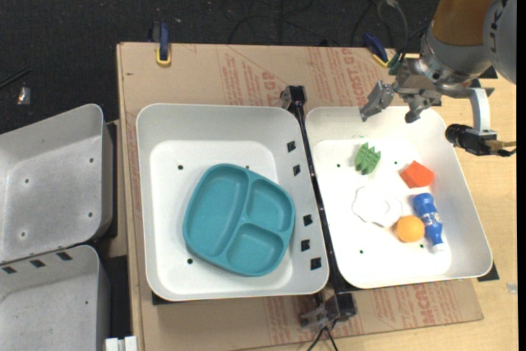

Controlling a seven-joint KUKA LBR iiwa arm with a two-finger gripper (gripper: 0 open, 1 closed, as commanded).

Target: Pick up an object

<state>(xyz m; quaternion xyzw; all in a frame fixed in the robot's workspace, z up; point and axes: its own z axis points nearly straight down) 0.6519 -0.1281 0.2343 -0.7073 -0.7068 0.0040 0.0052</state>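
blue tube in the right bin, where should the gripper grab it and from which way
Grip the blue tube across its narrow middle, coming straight down. It lies flat and long, with an orange ball touching its left side, so close carefully there.

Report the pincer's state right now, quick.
Pincer: open, holding nothing, hanging above the far edge of the right bin, apart from the green toy.

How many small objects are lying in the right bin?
5: green toy at its top, orange block, white flat piece in the middle, orange ball, blue tube. None seems hidden.
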